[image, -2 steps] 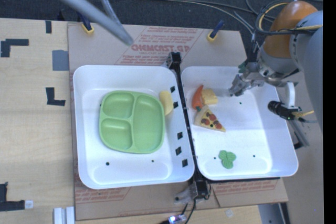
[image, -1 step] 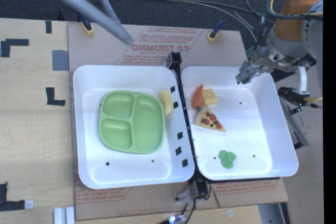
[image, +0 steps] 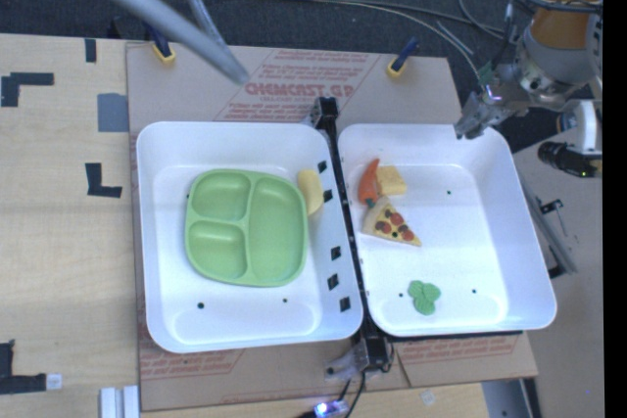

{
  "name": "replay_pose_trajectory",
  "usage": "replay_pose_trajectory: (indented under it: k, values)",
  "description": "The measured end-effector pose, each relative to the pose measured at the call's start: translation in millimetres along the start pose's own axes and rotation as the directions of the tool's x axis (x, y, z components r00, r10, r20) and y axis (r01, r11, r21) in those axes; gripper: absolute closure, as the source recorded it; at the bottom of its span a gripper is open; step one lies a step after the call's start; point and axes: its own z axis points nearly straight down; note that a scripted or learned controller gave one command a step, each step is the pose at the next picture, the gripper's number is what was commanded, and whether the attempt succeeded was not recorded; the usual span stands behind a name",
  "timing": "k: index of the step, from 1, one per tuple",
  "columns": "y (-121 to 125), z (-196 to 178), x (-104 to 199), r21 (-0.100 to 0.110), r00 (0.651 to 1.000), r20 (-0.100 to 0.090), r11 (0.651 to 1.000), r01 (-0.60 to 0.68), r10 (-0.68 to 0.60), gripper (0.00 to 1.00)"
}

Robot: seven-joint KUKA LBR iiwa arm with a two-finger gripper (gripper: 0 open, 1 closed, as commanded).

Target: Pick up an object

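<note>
Tool hangs over the far right corner of the right bin, just at its rim; can't tell its state, too small and dark against the arm. Nothing seen in it.

Candidates, all in right bin, well apart from tool:
- pizza slice, flat wedge, near bin's left-centre. Looks like toy plastic, so prob. light and stiff, but low profile; hard to get under. Best bet is pinching across the narrow width near the point.
- carrot, orange, slim, just above the pizza and touching a yellow block. Prob. light, rigid, maybe slick. Grab across the short axis mid-length; neighbour block crowds one side.
- green piece, small, lobed, alone near the front wall. Clear space all round, so easiest approach, tho small and low.

Left bin has a green divided plate w/ a pale yellow piece just beside its right edge, near the divider. Plate is wide and thin; only the rim would fit, awkward.

Judgement: nothing picked yet; green piece or carrot look the safest targets.
</note>
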Motion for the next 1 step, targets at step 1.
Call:
replay_pose_trajectory:
  k: [1]
  values:
    - [-18.0,-6.7,44.8,0.004,1.000,-0.001,1.000,0.002,-0.002,1.00]
